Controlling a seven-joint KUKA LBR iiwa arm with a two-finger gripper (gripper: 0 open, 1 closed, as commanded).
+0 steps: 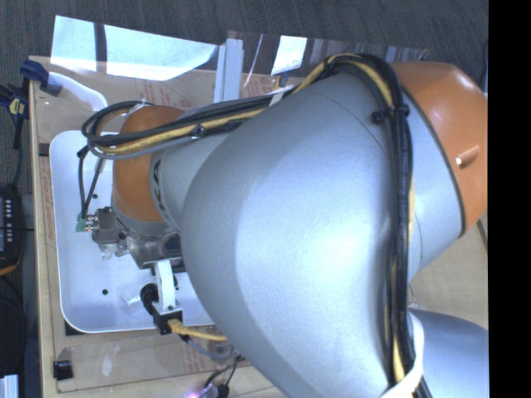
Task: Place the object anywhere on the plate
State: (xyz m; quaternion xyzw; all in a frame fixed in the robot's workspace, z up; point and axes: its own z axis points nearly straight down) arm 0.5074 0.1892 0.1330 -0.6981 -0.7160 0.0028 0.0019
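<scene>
My grey arm [315, 222] covers most of the view and reaches over the left white bin [66, 181]. Its orange wrist band [137, 164] sits above the bin's middle. Below the band, the gripper [124, 237] hangs low over the bin floor, seen from behind and partly hidden by its own body. A small pale scrap [133, 300] and a dark speck [105, 292] lie on the bin floor just in front of the gripper. I cannot tell what either one is.
Yellow and black cables [166, 131] loop from the arm around the wrist. A white bracket with a black cable end [164, 293] hangs by the bin's front wall. The wooden bench edge [99, 359] runs along the front, with clamps at the far left.
</scene>
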